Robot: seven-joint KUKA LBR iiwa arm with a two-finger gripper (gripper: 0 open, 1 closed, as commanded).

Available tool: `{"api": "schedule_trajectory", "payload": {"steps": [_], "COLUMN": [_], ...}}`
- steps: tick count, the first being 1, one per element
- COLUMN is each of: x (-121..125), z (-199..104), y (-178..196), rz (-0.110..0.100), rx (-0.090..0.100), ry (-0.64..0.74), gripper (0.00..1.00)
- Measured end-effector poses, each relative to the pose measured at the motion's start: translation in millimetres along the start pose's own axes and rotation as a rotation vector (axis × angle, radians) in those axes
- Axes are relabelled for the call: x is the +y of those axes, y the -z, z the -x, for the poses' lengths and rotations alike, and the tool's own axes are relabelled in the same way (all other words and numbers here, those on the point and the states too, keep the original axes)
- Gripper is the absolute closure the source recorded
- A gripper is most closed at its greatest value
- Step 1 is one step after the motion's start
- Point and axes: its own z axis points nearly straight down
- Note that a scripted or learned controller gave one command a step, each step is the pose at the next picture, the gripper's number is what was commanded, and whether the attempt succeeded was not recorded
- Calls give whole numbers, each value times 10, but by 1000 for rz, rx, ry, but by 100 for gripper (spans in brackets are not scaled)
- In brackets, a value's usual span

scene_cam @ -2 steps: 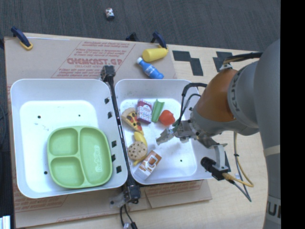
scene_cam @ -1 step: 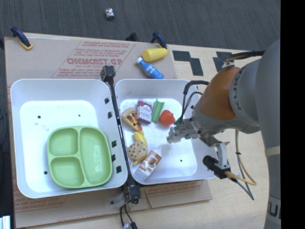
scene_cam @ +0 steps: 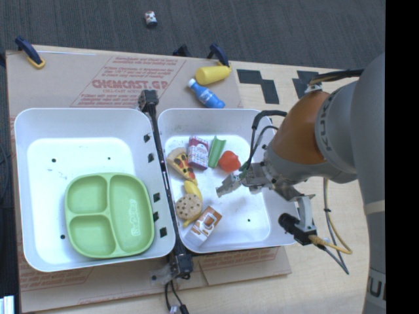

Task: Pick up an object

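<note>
Gripper point(scene_cam: 229, 186) low in the right bin point(scene_cam: 258, 231), amid toys.
Cardboard point(scene_cam: 124, 77) at upper left reads "CHEMCAST GP". Whether the pincer is clenched I cannot tell; tomato point(scene_cam: 228, 160) just above it, bare floor at the bin's lower right.

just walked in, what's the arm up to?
The grey KUKA arm reaches into the right white bin, its end effector low over the bin floor near a red tomato-like toy. Nothing is visibly held. Other toy food lies along the bin's left side. The green divided plate sits in the left white bin.
</note>
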Motion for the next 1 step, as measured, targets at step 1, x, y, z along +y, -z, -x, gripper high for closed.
{"api": "schedule_trajectory", "payload": {"steps": [1], "x": [-6], "z": [327], "y": [-205], "rz": [3], "rx": [0], "ry": [-12], "gripper": [0]}}
